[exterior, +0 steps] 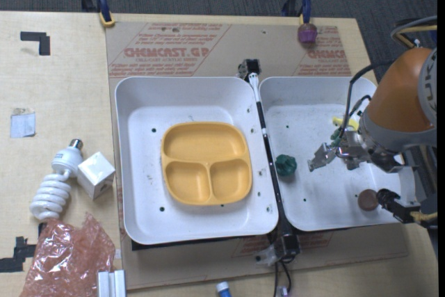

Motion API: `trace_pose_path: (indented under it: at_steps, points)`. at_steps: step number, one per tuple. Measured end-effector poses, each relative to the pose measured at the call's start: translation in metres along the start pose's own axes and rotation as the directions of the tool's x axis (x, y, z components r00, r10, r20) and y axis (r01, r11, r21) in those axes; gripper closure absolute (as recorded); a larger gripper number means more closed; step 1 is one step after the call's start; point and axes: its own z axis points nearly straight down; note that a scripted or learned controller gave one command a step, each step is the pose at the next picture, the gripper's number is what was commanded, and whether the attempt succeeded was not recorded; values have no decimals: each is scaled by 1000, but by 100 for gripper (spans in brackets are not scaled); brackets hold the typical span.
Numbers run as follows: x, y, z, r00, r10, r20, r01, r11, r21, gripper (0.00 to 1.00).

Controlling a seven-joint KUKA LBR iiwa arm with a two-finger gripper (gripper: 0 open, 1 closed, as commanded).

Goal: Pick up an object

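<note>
In the right bin [306,104] lie a small dark green lump [285,164] near the left wall, a brown disc [367,199] near the front right corner, and a small yellow piece [340,123] partly hidden behind the arm. My gripper [321,158] hangs low over the middle of this bin, pointing left. It is a short way right of the green lump and apart from it. Nothing shows in its grasp. The left bin [135,115] holds a yellow divided plate [206,163].
A purple object [307,33] sits on the cardboard behind the right bin, by a blue clamp [304,7]. Left of the bins lie a spiral light bulb [55,184], a white cube [96,174] and a crumpled reddish bag [66,257].
</note>
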Motion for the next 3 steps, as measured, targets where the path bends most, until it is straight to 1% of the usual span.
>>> trace_pose_path:
  at_steps: [1, 2, 3]
  points:
    - [4, -34, 46, 1000, 0, 0, 0, 1000, 0, 0]
    - [4, -33, 36, 1000, 2, 0, -2, 1000, -3, 100]
    - [84, 16, -54, 1000, -3, 0, 3, 1000, -1, 100]
